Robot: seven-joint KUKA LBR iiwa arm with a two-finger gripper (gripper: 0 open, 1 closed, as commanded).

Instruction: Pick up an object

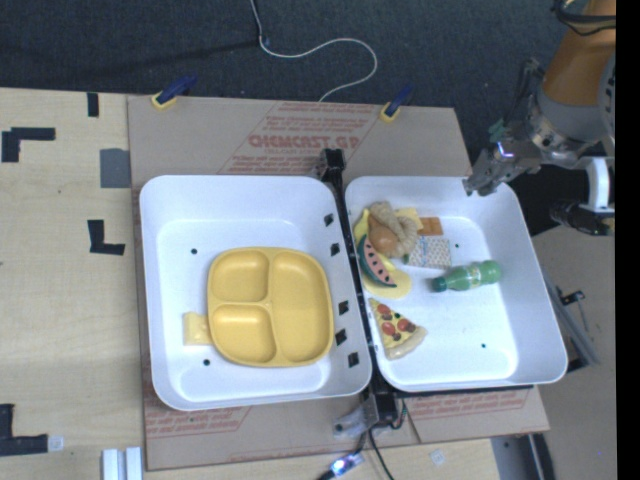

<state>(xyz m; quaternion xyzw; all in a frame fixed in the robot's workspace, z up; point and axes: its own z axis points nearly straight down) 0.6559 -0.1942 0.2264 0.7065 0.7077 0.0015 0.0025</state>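
Gripper sits over the far right corner of the right bin, just at its rim, hanging from the grey wrist with the orange band above it. At this slant its tip reads as a small dark shape; whether it is released or clenched cannot be told, and nothing is seen caught in it. No object lies directly under it. The nearest candidate for a pick is the green bottle, lying on its side on the bin floor toward the near side and slightly left of the gripper. Its long axis runs roughly left to right across the bin, a little tilted, the pale cap end pointing right. Judgement: a grasp would close best across that axis, so the coming move turns on travelling down-frame from the corner and squaring the wrist to the bottle's width. Further left, against the divider, sits a crowded cluster: a brown chicken-like piece, a cracker touching it, a watermelon slice, and nearer the camera a pizza slice, apart from the rest. These are flatter or packed together, likely harder to take. The left bin holds a yellow divided plate, well apart from the gripper.
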